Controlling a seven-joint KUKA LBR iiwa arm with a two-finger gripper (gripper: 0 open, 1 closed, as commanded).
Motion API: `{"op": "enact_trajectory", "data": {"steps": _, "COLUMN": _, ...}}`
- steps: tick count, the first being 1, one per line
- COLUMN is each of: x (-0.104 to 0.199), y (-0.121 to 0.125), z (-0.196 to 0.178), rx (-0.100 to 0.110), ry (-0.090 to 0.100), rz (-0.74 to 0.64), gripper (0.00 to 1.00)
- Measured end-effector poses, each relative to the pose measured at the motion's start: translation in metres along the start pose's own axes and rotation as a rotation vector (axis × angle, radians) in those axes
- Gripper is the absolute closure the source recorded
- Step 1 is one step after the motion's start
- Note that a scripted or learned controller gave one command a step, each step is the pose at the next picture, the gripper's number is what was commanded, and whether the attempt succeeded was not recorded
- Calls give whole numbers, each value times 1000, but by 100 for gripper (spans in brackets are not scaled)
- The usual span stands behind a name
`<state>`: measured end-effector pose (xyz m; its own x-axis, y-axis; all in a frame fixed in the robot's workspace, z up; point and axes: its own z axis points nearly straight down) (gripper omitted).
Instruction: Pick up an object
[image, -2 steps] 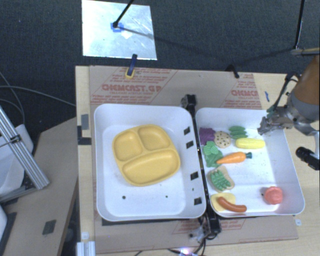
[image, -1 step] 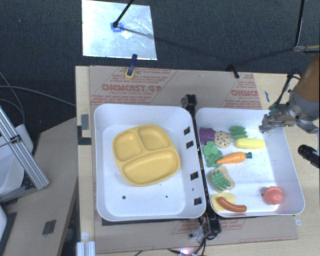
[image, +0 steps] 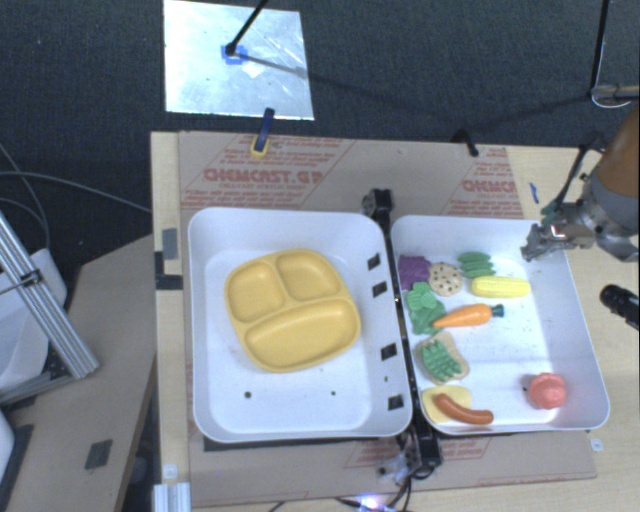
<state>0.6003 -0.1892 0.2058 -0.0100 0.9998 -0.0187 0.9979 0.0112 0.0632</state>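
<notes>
Nearest us: hot dog (image: 463, 408) at the right bin's (image: 580, 340) front edge, pink piece (image: 546, 390) beside it.
Other targets: carrot (image: 464, 317), corn (image: 500, 288), greens, all in the right bin.
Left bin: yellow tray (image: 292, 308).
Gripper (image: 542, 240): over the right bin's far right rim; we cannot tell its opening, nothing visibly held.
Risk: we judge a descent here could strike the rim or close on air.

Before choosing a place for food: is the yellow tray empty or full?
Empty: the yellow tray, in the left bin, shows three bare compartments.
</notes>
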Motion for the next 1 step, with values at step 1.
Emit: {"op": "enact_trajectory", "data": {"steps": 1, "x": 45, "y": 50, "z": 62, "rx": 61, "ry": 20, "rz": 1, "gripper": 100}}
